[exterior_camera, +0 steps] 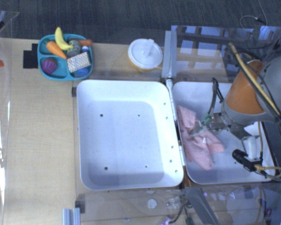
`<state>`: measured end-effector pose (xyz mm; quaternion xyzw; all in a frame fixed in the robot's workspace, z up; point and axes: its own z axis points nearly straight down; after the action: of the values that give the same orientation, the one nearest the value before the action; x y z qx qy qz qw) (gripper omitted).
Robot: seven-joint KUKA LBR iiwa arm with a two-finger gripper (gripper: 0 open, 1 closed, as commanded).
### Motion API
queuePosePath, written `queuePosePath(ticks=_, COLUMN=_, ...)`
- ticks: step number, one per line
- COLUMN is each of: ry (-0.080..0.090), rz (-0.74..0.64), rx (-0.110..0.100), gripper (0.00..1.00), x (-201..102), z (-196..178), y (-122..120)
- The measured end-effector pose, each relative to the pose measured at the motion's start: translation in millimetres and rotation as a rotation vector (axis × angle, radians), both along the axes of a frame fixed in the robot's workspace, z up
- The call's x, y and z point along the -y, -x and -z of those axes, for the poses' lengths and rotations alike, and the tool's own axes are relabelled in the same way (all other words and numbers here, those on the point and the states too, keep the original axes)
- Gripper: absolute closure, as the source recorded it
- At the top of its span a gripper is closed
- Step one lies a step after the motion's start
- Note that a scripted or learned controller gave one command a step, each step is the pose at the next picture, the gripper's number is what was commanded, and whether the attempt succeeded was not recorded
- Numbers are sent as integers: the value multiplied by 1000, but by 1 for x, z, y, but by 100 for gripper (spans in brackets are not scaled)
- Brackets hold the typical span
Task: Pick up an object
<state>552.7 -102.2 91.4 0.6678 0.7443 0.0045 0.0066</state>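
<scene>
Two white bins side by side on the bench: left bin bare, right bin holding a crumpled pink cloth against its left wall. Gripper low over the cloth's middle, likely set for a pinch on a raised fold; cannot tell its state from this angle. Beyond the bins, far left, a blue tray of toy food and a white lidded bowl, both well apart and out of the way. Close divider wall possibly awkward.
</scene>
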Motion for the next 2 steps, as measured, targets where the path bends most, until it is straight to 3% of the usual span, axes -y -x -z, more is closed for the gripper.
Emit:
queuePosePath(ticks=1, ry=0, rz=85, rx=3, gripper=0, x=41, z=0, y=60)
queuePosePath(ticks=2, ry=0, rz=-3, rx=3, gripper=0, x=5, z=0, y=6)
